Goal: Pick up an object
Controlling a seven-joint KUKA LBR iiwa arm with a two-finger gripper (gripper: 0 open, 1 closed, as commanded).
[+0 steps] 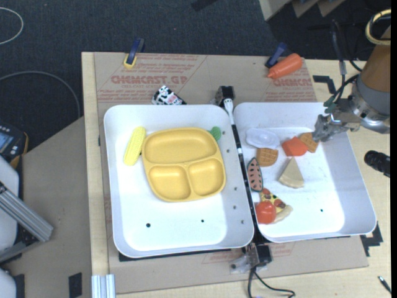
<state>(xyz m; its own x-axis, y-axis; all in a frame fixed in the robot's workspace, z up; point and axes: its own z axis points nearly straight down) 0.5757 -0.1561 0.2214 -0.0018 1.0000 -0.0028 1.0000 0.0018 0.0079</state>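
1. Grey metal pincer [325, 129] sits low over the right bin [347, 219], near that bin's 2 o'clock corner, the arm [372, 92] entering from 3 o'clock. Whether it is parted or closed, I cannot tell; the tip is small and dark against the bin floor.
2. Touching or just beside the tip, at its 9 o'clock: a small brown-orange piece [307, 141], and pressed against that an orange-red rounded piece [294, 147]. Nothing is visibly clamped.
3. Further out in the same bin: a pale clear piece [260, 136] at 9 o'clock, a waffle-like brown piece [268, 157] below it, a cream wedge [291, 174] at 7 o'clock, a watermelon slice [254, 176] by the left wall, a tomato on a pizza slice [268, 208] near 7 o'clock, lower down.
4. Left bin [124, 228]: yellow divided tray [183, 163], corn cob [133, 145] at its 9 o'clock, a green bit [215, 133] at its 1 o'clock.
5. Judged step: descent or closing on the brown-orange piece; lift not yet done.
6. Next move calls for a firm closure on one piece alone, then a straight rise. Risk: the two touching pieces crowd the tip, and one may be nudged away or squeezed out.
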